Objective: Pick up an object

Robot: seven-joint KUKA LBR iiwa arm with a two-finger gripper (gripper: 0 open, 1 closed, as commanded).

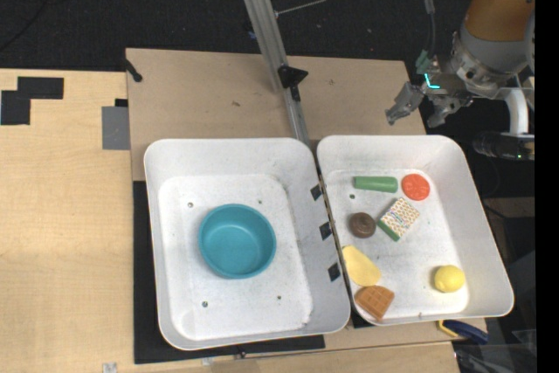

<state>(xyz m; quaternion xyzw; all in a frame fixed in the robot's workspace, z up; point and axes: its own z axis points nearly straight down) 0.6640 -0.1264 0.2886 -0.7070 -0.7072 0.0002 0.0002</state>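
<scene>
Currently the pincer (pixel 417 105) hangs above the worktop (pixel 70 188), just beyond the far edge of the right bin (pixel 472 179); whether its fingers are parted or closed cannot be told. The right bin contains a green stick (pixel 375 183), red disc (pixel 416 187), brown puck (pixel 362 225), patterned block (pixel 400 218), yellow wedge (pixel 360 265), waffle (pixel 375 302) and lemon (pixel 449 279). The left bin (pixel 175 179) contains a teal bowl (pixel 237 240).

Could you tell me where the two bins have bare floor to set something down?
Left bin: open all around the teal bowl. Right bin: a bare strip between the checkered block and yellow lemon; crowded near the divider.
</scene>
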